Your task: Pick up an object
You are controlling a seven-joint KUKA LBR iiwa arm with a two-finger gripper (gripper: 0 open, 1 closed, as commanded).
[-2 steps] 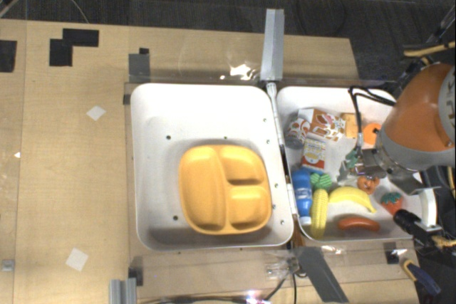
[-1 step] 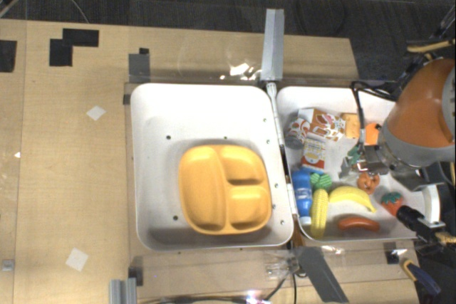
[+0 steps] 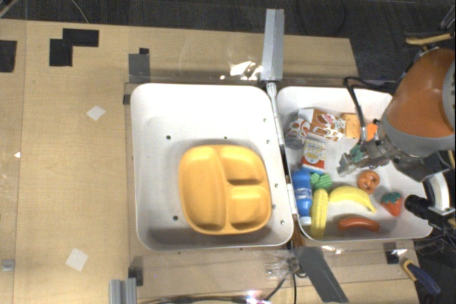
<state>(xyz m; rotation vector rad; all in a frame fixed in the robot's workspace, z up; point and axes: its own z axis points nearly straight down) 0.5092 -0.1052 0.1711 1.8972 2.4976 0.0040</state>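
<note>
— What are the jaws (image 3: pixel 354 159) doing over there?

— Hanging low in the right-hand white plastic bin (image 3: pixel 399 228), just beside the small round orange toy fruit (image 3: pixel 368 181). From here I can't tell how far apart they stand, and I see nothing caught between them.

— So which thing is it after?

— My guess is that orange fruit, being nearest. It looks smooth and round, so it could roll away from a pinch.

— And around the fruit?

— A curved yellow plastic banana (image 3: pixel 353 197) lies just below it, with a yellow corn cob (image 3: pixel 320 210) and a blue bottle (image 3: pixel 302 190) further left. A red-brown sausage (image 3: pixel 358 224) sits beneath the banana, an orange carrot with a green top (image 3: pixel 393 202) to the fruit's right, and red-and-white printed snack packets (image 3: pixel 322 127) above.

— Why all heaped there?

— Likely so the arm has plenty to try for. The yellow divided plate (image 3: pixel 224 188) sits alone in the left white bin (image 3: pixel 153 117), well apart from the fruit, on the wooden surface (image 3: pixel 64 153).
</note>
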